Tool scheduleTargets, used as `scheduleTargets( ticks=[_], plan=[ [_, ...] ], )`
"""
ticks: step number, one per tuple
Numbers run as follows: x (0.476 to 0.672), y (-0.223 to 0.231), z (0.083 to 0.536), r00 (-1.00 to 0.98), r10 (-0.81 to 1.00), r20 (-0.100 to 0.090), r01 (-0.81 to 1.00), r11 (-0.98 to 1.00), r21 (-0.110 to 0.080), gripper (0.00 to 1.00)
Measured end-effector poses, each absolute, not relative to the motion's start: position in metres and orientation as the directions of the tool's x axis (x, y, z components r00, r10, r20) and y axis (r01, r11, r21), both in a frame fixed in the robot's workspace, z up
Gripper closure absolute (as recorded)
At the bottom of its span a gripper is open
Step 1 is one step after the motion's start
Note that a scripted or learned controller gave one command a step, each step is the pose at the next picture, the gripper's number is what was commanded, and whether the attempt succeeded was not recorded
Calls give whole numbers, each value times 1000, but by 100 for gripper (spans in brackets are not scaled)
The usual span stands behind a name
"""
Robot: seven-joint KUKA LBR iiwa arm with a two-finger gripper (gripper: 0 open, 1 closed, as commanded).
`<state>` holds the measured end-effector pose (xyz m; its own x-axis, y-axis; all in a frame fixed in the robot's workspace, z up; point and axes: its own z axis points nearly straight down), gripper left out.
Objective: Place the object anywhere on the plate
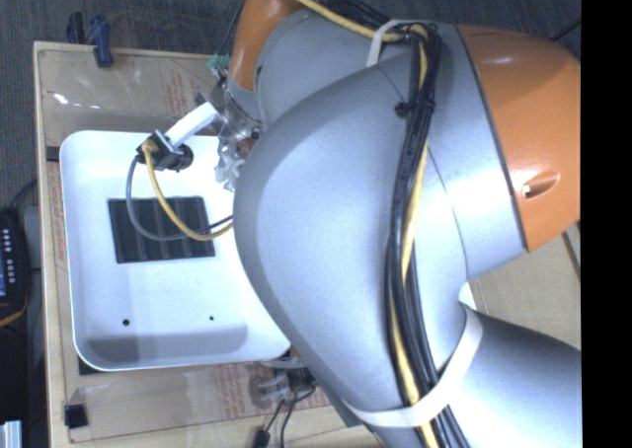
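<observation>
Plate and object are hidden from us: the arm (346, 239) lies across most of the bench (148, 81), and we cannot tell where either one sits beneath it. The grey bulk of the arm runs from the bench's right edge towards its middle, with the orange band (523, 140) at the upper right and a bundle of black and yellow cables (410, 189) strapped along its back.

We see the gripper (229, 162) over the right edge of the left white bin (89, 239), near that bin's far right corner, mostly tucked under the wrist. Whether it is spread, pressed together or pinching anything we cannot tell, since too little of it is in sight.

A white tube (193, 123) slants from the wrist out over the bin's far edge and ends at a black connector (173, 155). From there a yellow cable (202, 236) loops down across the bin and back under the arm.

On the bin's floor a dark ribbed panel (138, 244) lies towards the middle, and the cable loop crosses in front of it. Two small dark dots (126, 321) sit on the bin's floor nearer its near edge.

A blue clamp (99, 37) grips the bench's far left corner.
</observation>
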<state>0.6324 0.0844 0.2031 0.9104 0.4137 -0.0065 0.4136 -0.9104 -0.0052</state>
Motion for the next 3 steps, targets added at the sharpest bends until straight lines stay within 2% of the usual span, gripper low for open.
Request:
scheduleTargets(
  ticks=[1,2,3],
  plan=[
    [612,33,190,822,569,-8,569,-822,-8,100],
    [638,80,241,977,215,-1,215,-977,-1,100],
    [616,154,132,979,203,-7,203,-979,-1,100]
  ],
)
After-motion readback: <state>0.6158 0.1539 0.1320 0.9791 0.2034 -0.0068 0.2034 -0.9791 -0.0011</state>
